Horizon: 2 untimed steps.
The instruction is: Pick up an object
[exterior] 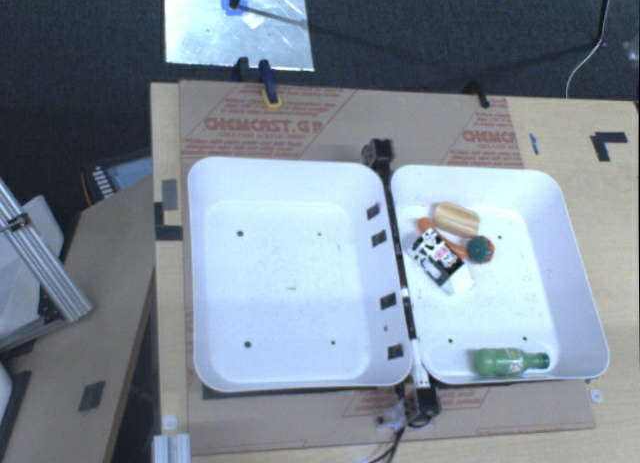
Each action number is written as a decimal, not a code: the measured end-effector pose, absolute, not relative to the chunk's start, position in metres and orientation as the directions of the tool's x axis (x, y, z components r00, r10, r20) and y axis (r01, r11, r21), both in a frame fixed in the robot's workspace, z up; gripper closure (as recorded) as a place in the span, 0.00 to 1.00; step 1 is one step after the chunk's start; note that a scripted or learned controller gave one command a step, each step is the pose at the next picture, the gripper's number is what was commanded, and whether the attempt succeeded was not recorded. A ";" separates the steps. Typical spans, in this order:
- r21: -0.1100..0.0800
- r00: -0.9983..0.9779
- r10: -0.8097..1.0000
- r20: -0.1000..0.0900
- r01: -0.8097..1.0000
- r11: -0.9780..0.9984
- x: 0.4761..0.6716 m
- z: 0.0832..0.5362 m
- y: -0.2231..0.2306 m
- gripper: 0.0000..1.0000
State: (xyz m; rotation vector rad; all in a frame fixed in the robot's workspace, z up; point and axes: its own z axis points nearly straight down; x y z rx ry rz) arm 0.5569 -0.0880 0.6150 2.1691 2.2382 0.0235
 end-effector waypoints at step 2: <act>0.036 -0.037 0.999 -0.009 0.999 0.037 0.557 0.638 -0.088 1.00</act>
